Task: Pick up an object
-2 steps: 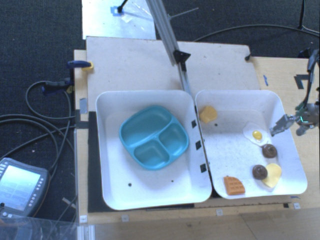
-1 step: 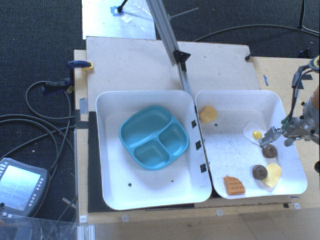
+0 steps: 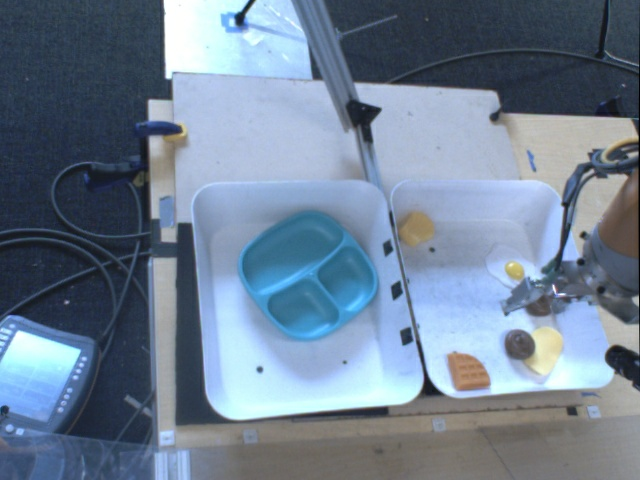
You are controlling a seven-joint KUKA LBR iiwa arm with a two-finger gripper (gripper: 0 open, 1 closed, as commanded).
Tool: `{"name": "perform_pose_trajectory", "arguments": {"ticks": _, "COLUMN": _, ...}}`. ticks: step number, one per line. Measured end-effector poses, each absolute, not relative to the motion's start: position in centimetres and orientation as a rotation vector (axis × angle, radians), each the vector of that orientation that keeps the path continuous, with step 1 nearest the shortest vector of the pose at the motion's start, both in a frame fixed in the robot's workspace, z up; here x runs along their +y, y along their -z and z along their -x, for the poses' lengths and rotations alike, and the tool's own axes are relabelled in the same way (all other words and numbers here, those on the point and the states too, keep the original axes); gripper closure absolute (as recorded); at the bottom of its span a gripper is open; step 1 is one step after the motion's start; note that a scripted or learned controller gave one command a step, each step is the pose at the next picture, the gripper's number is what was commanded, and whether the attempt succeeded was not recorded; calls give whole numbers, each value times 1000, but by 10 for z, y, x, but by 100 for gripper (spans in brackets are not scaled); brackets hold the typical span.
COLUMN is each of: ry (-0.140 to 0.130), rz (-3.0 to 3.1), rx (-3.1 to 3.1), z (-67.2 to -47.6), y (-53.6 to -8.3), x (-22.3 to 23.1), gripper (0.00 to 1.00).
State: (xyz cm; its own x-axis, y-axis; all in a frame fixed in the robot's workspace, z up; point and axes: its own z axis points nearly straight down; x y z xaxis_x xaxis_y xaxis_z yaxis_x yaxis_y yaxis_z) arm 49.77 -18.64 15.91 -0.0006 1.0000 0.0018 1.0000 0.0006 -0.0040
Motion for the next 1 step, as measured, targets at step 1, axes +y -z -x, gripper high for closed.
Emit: {"name": "perform_pose_trajectory", "arguments": {"ticks": 1, "ry": -2, "rz": 2219, "rx": -2220, "z": -499, "y": -117, "x": -189, "gripper": 0}}
